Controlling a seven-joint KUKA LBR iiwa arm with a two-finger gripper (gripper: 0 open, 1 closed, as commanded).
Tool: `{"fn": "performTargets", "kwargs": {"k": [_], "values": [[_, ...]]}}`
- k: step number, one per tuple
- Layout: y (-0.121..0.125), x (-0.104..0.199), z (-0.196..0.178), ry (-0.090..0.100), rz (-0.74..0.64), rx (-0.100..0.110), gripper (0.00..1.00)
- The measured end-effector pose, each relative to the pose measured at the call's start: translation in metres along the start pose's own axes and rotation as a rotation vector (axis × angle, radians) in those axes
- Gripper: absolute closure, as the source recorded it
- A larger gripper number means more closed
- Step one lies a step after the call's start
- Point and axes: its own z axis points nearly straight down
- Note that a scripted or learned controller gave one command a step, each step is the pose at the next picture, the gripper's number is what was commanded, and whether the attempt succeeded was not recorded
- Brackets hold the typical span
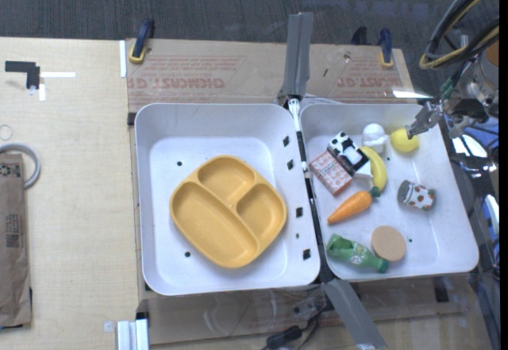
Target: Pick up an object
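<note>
The right bin [464,213] holds several small toys. A yellow lemon [405,141] lies at its far right, with a white round piece [373,133] beside it. A banana [376,167], a black-and-white cow-patterned block [346,148] and a pink box [331,171] cluster in the middle. An orange carrot [350,207] lies below them. A green packet [356,254], a tan disc [388,243] and a spotted toy [417,195] sit nearer the front. My gripper [421,123] hangs at the bin's far right corner, just above and right of the lemon.
The left bin [151,205] holds a yellow divided plate [228,211]. A grey divider bar [298,55] rises between the bins at the back. Cardboard [206,75] lies behind them. The arm and its cables [468,15] crowd the right edge.
</note>
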Motion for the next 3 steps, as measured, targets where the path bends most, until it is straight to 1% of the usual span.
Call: {"fn": "performTargets", "kwargs": {"k": [1,2,3], "values": [[0.014,-0.004,0.120,0.011,0.079,0.004,0.00],[-0.078,-0.005,0.096,0.000,-0.041,-0.002,0.00],[-0.079,-0.004,0.134,0.012,-0.038,0.000,0.00]]}}
